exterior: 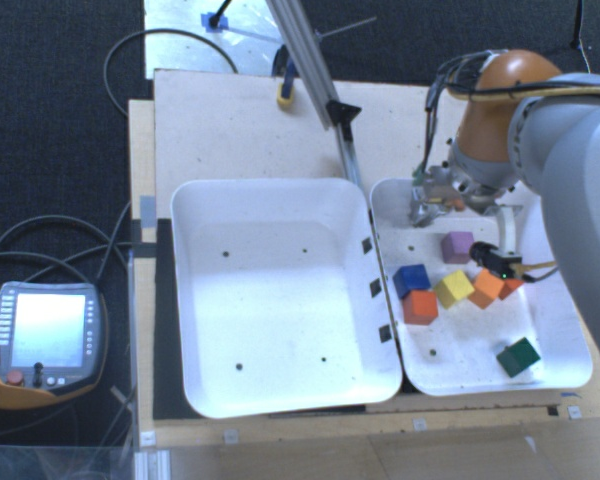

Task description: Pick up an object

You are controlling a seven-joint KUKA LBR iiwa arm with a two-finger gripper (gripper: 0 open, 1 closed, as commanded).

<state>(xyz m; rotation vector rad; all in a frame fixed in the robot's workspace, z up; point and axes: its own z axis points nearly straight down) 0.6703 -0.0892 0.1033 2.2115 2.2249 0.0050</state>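
My gripper (427,208): metal, hanging low over the far end of the right bin; I cannot tell how it is set.
My arm (570,158): smooth grey casing with a rounded orange band (500,93) just above the wrist.
Right bin (560,368): shallow glossy white plastic with rounded corners, beneath my gripper.
Purple block (457,246): matte cube, nearest to my gripper, just toward the near side and apart from it.
Blue block (411,278): cube, further toward the near side, touching the red-orange block (420,307) in front of it.
Yellow block (455,289): cube, beside an orange block (488,287), both beyond the purple one from my gripper.
Green block (518,356): dark cube, farthest from my gripper, alone near the bin's front corner.
Left bin (195,268): same white plastic, with small dark dots on its floor, well off to my gripper's side.
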